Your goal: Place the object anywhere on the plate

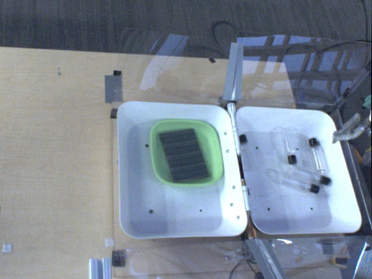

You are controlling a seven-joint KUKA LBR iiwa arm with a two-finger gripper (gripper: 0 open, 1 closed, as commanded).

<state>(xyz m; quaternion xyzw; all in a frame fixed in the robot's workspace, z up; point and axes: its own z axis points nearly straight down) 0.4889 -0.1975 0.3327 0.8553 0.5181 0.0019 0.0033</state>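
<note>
Presently, the clear capped tubes [318, 160] are seen just left of the gripper [350, 129], with the green plate [216, 156] farther left; the gripper's state cannot be told.

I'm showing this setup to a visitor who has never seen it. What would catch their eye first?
The bright green plate in the left bin stands out most, with a dark ribbed block lying on it. Next, the right bin holds several clear tubes with black caps, scattered toward its right side. All of this sits on a pale wooden bench.
</note>
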